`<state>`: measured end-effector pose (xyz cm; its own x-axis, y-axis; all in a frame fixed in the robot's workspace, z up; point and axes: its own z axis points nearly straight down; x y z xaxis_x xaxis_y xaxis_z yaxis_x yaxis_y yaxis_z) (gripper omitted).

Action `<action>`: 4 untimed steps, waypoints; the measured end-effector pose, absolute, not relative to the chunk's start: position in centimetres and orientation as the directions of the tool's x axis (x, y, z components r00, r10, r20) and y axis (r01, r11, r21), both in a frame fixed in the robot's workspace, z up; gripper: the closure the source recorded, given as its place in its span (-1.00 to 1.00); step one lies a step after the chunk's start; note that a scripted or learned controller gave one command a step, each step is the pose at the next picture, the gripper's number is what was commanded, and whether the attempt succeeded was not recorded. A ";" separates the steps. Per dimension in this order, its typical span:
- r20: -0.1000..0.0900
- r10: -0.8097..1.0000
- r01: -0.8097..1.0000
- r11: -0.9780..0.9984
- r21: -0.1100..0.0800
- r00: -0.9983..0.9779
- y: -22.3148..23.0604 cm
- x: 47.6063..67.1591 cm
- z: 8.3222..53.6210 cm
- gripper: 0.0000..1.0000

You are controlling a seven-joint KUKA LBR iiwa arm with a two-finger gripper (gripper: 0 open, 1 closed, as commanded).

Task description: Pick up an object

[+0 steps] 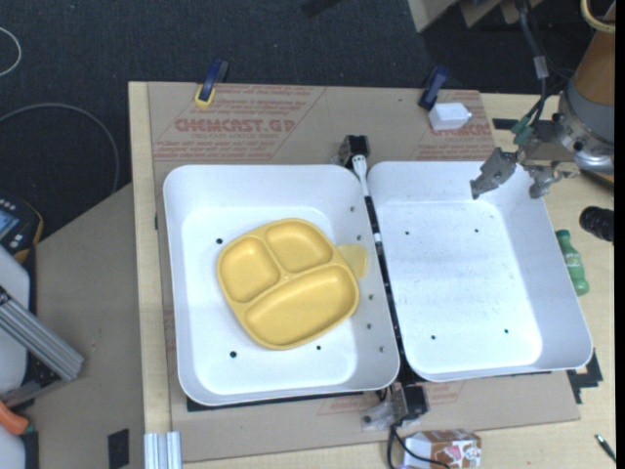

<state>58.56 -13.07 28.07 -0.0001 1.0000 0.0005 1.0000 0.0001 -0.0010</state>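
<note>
Lying well to the claw's left and nearer the camera, the yellow three-compartment plastic plate (pixel 287 281) rests flat in the left shallow white bin (pixel 186 262), untouched. Between them stretches the right shallow white bin (pixel 547 291). Farthest back, the two-finger claw (pixel 514 180) hangs over that bin's far right corner, its fingers apart and holding nothing. The approach seems barely begun; next it must cross left and descend onto the plate's rim.
</note>
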 end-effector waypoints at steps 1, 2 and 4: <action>0.001 1.000 1.000 0.008 0.014 -0.008 -6.6 54.9 39.7 -1.00; 0.001 1.000 1.000 0.005 0.008 -0.005 -3.5 48.0 45.1 -1.00; 0.000 1.000 1.000 0.002 0.005 -0.002 0.8 48.0 54.6 1.00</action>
<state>48.01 0.78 54.61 -0.0016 1.0000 -0.0004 1.0000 0.0016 0.0054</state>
